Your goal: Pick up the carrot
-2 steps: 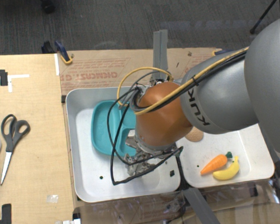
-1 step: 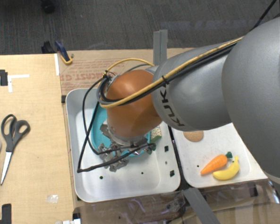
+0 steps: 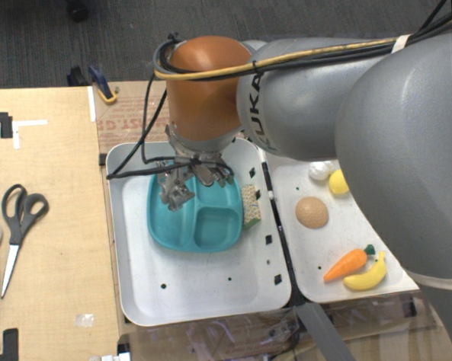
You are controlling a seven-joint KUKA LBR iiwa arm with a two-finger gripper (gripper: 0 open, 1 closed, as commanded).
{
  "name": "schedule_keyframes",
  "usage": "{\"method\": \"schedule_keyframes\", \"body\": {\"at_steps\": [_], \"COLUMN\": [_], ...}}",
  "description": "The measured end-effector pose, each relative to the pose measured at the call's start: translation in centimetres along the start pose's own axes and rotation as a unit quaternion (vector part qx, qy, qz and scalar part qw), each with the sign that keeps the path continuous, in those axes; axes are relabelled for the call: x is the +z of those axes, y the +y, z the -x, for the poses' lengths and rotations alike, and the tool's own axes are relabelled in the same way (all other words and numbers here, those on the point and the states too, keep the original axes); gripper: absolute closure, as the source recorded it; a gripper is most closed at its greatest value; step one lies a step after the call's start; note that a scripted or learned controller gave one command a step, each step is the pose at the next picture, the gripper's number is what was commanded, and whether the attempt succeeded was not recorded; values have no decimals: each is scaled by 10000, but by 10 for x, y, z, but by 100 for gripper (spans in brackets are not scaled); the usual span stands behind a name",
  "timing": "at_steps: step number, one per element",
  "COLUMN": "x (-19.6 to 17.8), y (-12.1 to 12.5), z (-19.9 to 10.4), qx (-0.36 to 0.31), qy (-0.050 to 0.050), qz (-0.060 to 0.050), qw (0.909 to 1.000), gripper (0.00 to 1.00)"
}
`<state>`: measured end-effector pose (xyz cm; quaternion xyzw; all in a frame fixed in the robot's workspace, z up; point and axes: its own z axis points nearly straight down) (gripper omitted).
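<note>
While the grey arm [image 3: 343, 92] reaches in from the right, we see its orange band [image 3: 205, 82] hanging above the left bin [image 3: 195, 292], with the gripper [image 3: 182, 188] low over a teal divided dish [image 3: 198, 219]. We cannot tell whether the jaws are spread or pressed together; dark cables and metal parts crowd that spot, and we see nothing clearly pinched there. A small yellowish sponge [image 3: 250, 205] sits just beside the dish's right edge.

Well apart from the gripper, the carrot [image 3: 347, 264] lies in the right bin [image 3: 308, 281], near its front, orange with a green tip pointing up and right. It touches a yellow banana [image 3: 368, 276] lying just below it. Farther back in that bin we note a tan egg-shaped thing [image 3: 312, 212], a lemon [image 3: 337, 182] and a small white object [image 3: 320, 170], partly under the arm.

On the bench [image 3: 50, 301] to the left, a pair of scissors [image 3: 16, 227] lies with its blades pointing toward the front.
</note>
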<state>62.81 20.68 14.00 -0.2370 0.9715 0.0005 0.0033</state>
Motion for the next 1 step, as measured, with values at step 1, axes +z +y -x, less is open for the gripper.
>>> {"method": "schedule_keyframes", "body": {"at_steps": [1], "x": [32], "y": [-47], "z": [-3], "qx": [-501], "qy": [-52], "qz": [24], "qw": [9987], "gripper": [100]}}
